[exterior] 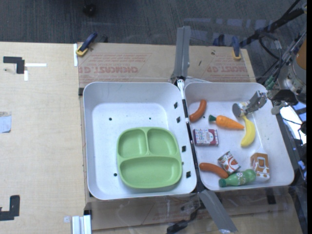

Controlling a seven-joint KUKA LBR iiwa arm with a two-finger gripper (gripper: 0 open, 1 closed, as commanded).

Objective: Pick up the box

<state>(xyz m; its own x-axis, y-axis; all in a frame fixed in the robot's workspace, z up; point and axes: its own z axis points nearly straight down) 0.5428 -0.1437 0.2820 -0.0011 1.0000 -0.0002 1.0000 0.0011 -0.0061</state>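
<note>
Right now the box (205,137) is lying flat near the left wall of the right bin (286,152), just below a sausage (197,110) and left of a carrot (228,123) and banana (248,132). Nothing is touching it. The gripper (249,106) is hanging over the bin's upper right, well apart from it; whether it is spread or closed I cannot tell. So the whole pick is waiting to be done.

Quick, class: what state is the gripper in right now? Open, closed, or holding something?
Gripper: open or closed cannot be told; it sits above the banana, away from the box.
</note>
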